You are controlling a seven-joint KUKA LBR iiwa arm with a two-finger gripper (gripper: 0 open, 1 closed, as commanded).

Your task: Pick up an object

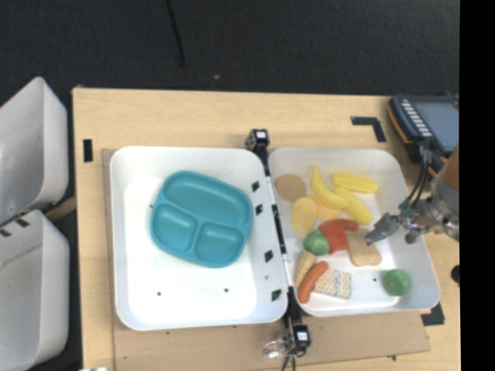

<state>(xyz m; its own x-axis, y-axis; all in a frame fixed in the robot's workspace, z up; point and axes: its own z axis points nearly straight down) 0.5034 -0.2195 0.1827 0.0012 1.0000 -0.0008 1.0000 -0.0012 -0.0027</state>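
The right bin [387,163] holds several toy foods. Among them are yellow bananas [328,192], a tan round cookie [291,185], a red piece [339,233], a green piece [315,243], a slice of toast [363,253], a hot dog [308,281], a speckled cracker [334,284] and a green lime [397,282]. My gripper [395,233] hangs open over the bin's right side, just right of the toast and above the lime. Nothing sits between its fingers.
The left bin [131,284] holds a teal divided plate [201,219]. A ridge with black clips [272,230] separates the two bins. A dark device [425,122] sits at the bench's far right corner, and cables run down beside the arm.
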